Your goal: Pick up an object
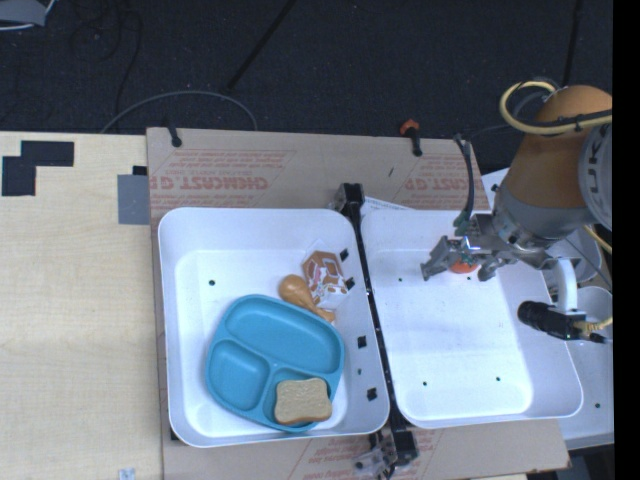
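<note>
The grey arm's two-finger gripper point(461, 261) hangs over the upper part of the shallow white right-hand bin point(470, 408); whether it is spread or pressed together I cannot tell. The candidates to pick up all lie to its left, across the divider, in the white left-hand bin point(185, 268) — a light blue divided plastic tray point(262, 353) carrying a tan slice of toast point(302, 401), with a small orange-brown toy point(297, 290) and a brown-and-white packet point(325, 272) just above the tray. The packet is nearest — the reach would run leftward.
</note>
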Controlling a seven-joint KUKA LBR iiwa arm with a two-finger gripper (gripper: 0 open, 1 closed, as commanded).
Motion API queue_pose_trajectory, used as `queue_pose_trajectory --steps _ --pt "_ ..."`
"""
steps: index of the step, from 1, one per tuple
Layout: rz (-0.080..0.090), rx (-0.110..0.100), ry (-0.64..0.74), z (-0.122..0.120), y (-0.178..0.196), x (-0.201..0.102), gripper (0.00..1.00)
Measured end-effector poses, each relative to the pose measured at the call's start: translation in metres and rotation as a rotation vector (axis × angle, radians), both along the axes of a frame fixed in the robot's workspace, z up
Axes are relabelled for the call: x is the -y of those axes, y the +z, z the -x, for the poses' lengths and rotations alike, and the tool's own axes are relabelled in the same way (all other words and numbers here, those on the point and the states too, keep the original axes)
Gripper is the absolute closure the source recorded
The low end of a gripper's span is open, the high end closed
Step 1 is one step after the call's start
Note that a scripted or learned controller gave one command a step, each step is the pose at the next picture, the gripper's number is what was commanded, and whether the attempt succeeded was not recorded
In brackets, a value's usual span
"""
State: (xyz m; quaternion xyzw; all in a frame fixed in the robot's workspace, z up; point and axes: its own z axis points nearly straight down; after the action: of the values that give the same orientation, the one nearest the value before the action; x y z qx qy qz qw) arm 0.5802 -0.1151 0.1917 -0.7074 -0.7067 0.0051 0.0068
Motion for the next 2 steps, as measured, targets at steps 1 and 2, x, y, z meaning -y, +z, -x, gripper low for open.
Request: queue_pose_trajectory --steps 1,2 --pt "0.001 0.013 0.002 -0.003 0.008 0.0 0.0" --pt "0.001 0.008 0.001 -0.003 -0.052 0.008 0.0"
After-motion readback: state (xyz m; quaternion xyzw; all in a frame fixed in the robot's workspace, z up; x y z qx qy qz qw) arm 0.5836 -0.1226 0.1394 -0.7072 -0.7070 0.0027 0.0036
